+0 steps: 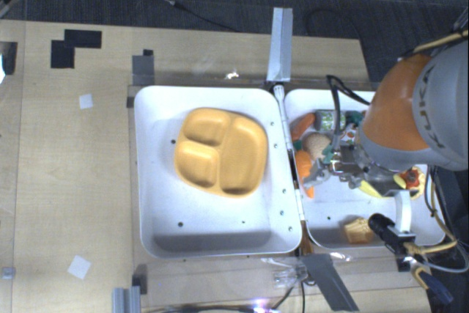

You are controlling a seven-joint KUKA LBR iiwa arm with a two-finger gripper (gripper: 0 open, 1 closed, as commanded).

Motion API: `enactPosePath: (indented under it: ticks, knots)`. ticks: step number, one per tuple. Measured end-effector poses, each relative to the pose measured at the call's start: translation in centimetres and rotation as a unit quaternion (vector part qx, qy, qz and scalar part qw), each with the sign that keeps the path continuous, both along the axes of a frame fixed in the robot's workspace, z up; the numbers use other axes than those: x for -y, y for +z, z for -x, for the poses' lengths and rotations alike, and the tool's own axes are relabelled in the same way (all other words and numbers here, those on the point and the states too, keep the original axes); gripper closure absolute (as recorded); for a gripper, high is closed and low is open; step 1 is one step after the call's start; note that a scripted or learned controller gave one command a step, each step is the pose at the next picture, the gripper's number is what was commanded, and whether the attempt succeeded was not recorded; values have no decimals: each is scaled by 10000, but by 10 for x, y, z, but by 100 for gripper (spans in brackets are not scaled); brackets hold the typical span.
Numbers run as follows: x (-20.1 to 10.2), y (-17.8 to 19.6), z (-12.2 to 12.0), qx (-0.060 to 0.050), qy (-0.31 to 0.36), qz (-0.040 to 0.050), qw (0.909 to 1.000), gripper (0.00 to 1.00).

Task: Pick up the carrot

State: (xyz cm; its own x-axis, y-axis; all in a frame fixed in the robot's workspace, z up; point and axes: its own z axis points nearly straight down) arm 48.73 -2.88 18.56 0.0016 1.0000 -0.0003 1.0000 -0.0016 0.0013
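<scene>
- Two white bins are seen side by side; the left bin (154, 179) carries a yellow divided tray (220, 150).
- The right bin (330, 237) holds the clutter: an orange carrot (303, 168) lying along its left wall, just beside the divider, an orange piece (301, 127) above it, a beige round item (317, 144), a green item (325, 118), a yellow item (374, 189) and a tan piece (357, 230) near the front wall.
- The arm (410, 113) is brought in from the right, wrist low over the right bin.
- The gripper (322, 171) is placed just beside the carrot, possibly touching it; contact cannot be confirmed at this slant.
- Finger state cannot be told: the metal parts are blurred and partly hidden under the wrist.
- Nothing is seen held between the fingers, so no grasp is claimed.
- The carrot is judged to be resting in the bin, not lifted.
- Progress, as a judgement: the approach is largely done; closure on the carrot and the lift are left.
- Risk noted: the carrot is tight against the bin wall, so little room is left for a finger on that side; neighbouring items may be nudged or caught instead.
</scene>
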Motion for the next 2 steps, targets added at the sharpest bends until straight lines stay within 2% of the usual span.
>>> enactPosePath:
  ticks: [1,2]
  knots:
    - [0,-1,-45,7,-1572,-1,9876,0]
    - [-8,-2,-3,-5,-2049,-2,9788,0]
